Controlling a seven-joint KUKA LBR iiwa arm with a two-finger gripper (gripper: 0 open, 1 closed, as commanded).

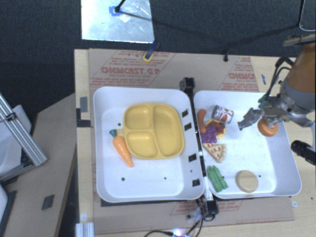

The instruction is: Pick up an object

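The tool (pixel 252 116) hangs over the right bin (pixel 284 157), with a toy orange (pixel 268 128) just beside it on the arm's side. Left of the tool lie a can (pixel 222 114), sausage (pixel 201 120) and grapes (pixel 213 131). Nearer the camera lie a pizza slice (pixel 216 151), green beans (pixel 216 177) and a bread roll (pixel 246 180). Farther left, the left bin (pixel 148 186) holds a divided plate (pixel 150 131) with a carrot (pixel 122 149) touching it.

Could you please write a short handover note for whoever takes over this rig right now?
Gripper: over the right bin, nothing seen between its fingers; open or shut unclear.
Right bin: orange fruit beside the gripper, can, sausage, grapes, pizza slice, green beans, beige bun.
Left bin: yellow divided plate, carrot.
Done: no object lifted.
Left: grasp one and raise it.
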